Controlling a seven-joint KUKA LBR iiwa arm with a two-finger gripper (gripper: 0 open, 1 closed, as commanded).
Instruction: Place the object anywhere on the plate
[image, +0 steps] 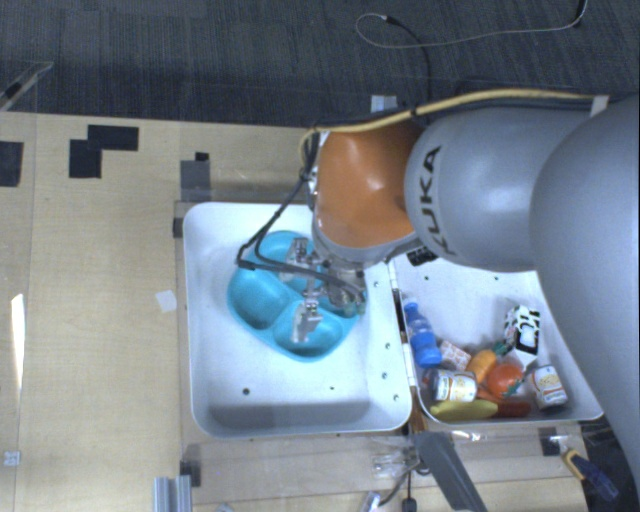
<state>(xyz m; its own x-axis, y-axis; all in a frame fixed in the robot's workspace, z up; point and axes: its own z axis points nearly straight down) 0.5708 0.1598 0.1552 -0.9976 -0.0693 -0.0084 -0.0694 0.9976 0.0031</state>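
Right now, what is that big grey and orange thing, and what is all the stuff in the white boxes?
That big thing is a robot arm, grey with an orange band near its wrist. It reaches in from the right side of the picture. The picture comes from one camera fixed above the bench, looking down at a slant.

At the arm's tip is the gripper, a metal claw with two fingers. It is low over a blue plate with separate sections, which lies in the left white bin. I cannot tell if the claw is holding anything.

The right white bin holds a heap of small things: a blue bottle, a small can, something yellow like a banana, some orange and red toy food, and a black and white toy.
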